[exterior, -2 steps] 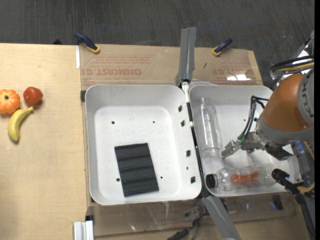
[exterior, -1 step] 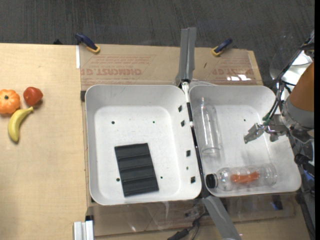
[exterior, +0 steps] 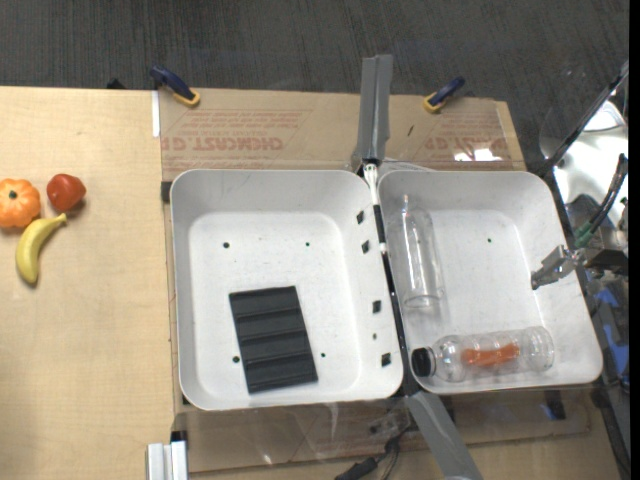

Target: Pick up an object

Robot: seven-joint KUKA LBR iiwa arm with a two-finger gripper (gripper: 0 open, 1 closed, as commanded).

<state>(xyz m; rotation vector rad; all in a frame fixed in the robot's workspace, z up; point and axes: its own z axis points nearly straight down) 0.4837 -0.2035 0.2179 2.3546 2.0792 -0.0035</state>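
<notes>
1. Nearest edge: clear bottle with black cap (exterior: pixel 482 356) lying on its side along the near wall of the right bin (exterior: pixel 560 213), cap toward the divider, something orange inside it
2. Left bin (exterior: pixel 185 268), near half: black ribbed block (exterior: pixel 272 339) lying flat, well apart from both bottles
3. Right bin, left side: second clear bottle (exterior: pixel 420 256), lying lengthwise beside the divider, its near end just short of the capped bottle
4. Gripper (exterior: pixel 552 268) at the right bin's right wall, above the rim; a grey metal tip shows, nothing seen between the fingers; cannot tell how wide they stand
5. Capped bottle lies nearer the camera than the gripper and left of it, apart; the other bottle lies well to its left across bare bin floor
6. Desk (exterior: pixel 90 368) left of the bins: banana (exterior: pixel 35 248), orange fruit (exterior: pixel 16 204), red fruit (exterior: pixel 66 192) clustered, touching
7. Far: cardboard sheet (exterior: pixel 260 133) under the bins, held by two clamps (exterior: pixel 175 85)
</notes>
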